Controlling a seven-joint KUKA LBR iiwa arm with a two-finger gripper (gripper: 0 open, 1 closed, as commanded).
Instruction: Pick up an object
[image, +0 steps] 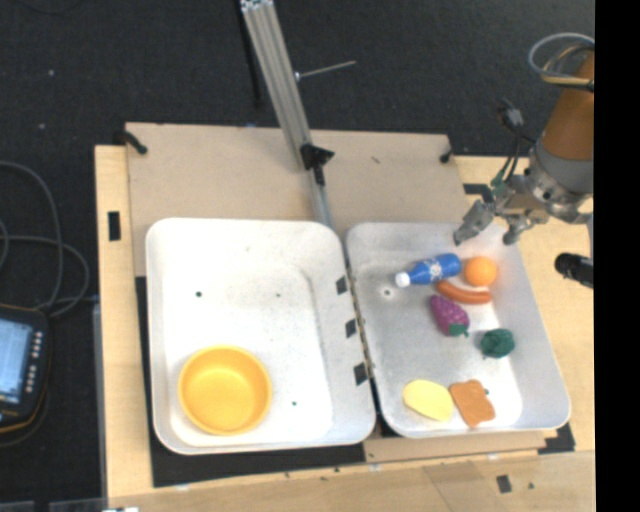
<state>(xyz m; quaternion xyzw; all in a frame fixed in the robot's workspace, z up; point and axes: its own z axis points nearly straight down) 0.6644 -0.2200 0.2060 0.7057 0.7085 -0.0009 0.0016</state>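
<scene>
Hand (492, 226) spread open above right bin (530, 400); round orange (481, 271), glossy blue bottle (432, 269) below

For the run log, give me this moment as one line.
claw: open, nothing held, above right bin's far edge | nearest: orange ball, blue bottle | left bin: yellow bowl | pick: not done

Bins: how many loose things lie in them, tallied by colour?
Yellow: 2, bowl and lemon-like piece
Orange: 3, ball, sausage, biscuit
Blue: 1, bottle
Purple: 1, grapes
Green: 1, lump
Total: 8
</scene>
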